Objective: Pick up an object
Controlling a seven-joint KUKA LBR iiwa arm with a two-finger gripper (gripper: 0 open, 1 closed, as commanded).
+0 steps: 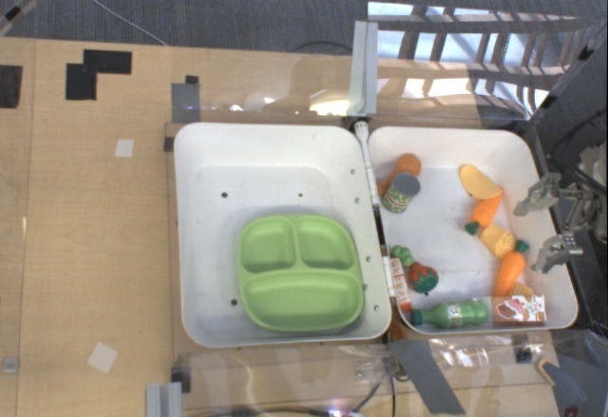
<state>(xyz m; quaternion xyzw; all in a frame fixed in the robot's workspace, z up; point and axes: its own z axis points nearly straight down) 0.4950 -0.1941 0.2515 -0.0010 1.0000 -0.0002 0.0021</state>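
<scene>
The pale wooden surface (pixel 85 244) carries two shallow white plastic bins set side by side, which keeps the loose items corralled and within the arm's reach from the right. The left bin (pixel 204 168) holds a lime-green divided plastic plate (pixel 300 273), lying flat towards its lower half. The right bin (pixel 446 244) holds all the graspable clutter, so the object to pick up must come from there. The tool (pixel 551 220) hangs over that bin's right rim, its two metal fingers spread apart with nothing between them, probably poised to come down on something nearby. Nearest to it are an orange toy carrot (pixel 510 272) and a yellow toy piece (pixel 497 239) just beside it, with a second orange carrot-like piece (pixel 485 211) and a yellow curved toy (pixel 480 182) above. Along the bottom wall lie a green plastic bottle (pixel 454 314) and a small red-and-white carton (pixel 521 309), touching or nearly so; the wall may hamper a grasp there. Against the left wall sit a grey-lidded small can (pixel 399 193), an orange rounded toy (pixel 407 165) behind it, and a red-and-green toy cluster (pixel 418 275), well apart from the tool.
</scene>
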